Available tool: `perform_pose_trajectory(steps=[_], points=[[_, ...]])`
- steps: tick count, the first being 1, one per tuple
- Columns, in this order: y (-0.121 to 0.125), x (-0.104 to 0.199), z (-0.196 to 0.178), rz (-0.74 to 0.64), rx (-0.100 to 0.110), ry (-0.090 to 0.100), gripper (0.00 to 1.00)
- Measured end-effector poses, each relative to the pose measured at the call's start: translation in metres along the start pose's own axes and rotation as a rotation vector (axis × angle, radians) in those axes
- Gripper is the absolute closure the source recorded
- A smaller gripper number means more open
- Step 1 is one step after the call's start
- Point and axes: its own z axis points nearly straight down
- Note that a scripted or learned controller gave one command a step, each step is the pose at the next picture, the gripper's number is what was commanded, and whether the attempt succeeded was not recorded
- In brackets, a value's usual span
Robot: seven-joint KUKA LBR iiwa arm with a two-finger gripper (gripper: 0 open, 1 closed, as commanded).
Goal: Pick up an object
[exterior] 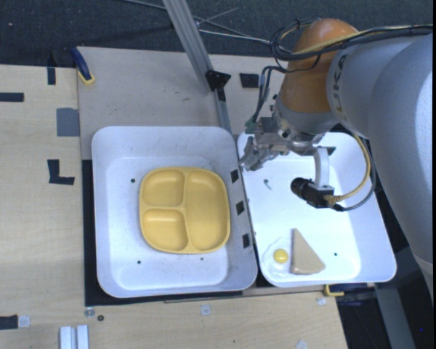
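Note:
A yellow plate (184, 210) with three compartments lies in the left bin (116, 267). In the right bin (363, 260), near its front edge, lie a tan wedge (304, 254) and a fried-egg toy (279, 257), white with a yellow yolk. My gripper (256, 153) hangs over the back left corner of the right bin, close to the wall between the bins. It is well behind the wedge and the egg, and I see nothing in it.
A grey metal pole (192, 38) slants down from the top to the back edge of the bins. Black cables (352, 187) and a black fitting (309, 192) hang off the wrist over the middle of the right bin. Tape marks dot the wooden bench on the left.

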Motion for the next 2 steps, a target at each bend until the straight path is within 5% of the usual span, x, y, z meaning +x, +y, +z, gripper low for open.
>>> perform_pose_trajectory(steps=[2], points=[[-0.004,0.107,-0.021,0.000,-0.001,-0.001,1.00]])
